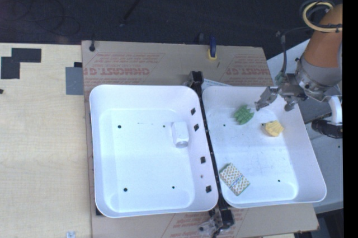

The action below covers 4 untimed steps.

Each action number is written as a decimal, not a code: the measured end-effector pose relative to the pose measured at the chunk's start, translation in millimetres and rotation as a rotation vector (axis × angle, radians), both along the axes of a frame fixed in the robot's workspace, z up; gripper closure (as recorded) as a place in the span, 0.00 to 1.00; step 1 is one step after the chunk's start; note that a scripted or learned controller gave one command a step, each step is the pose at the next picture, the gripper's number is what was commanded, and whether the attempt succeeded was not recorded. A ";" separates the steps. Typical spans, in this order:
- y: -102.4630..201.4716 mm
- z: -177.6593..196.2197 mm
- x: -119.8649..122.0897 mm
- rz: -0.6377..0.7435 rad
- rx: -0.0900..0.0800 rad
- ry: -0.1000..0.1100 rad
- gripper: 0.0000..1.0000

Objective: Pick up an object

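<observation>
We see the gripper [278, 97] poised over the far right part of the right bin [305, 189], its two fingers spread apart with nothing between them. Just beside its left finger lies a green object [243, 115], and a yellow object [273, 129] sits near it, a little nearer to us. A patterned packet [234, 178] rests toward the bin's near edge, well apart from both. In the left bin [106, 181] we find a small white cylinder [180, 134] lying near the right wall.
</observation>
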<state>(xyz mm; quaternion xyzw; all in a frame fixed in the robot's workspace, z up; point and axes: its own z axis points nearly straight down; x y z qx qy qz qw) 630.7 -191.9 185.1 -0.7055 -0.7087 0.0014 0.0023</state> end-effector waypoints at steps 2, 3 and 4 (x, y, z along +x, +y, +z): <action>48.8 -101.5 11.9 0.000 0.000 0.002 0.00; 21.3 -90.1 13.1 -0.005 -0.003 -0.004 0.00; 21.8 -80.2 13.1 -0.004 -0.002 -0.003 1.00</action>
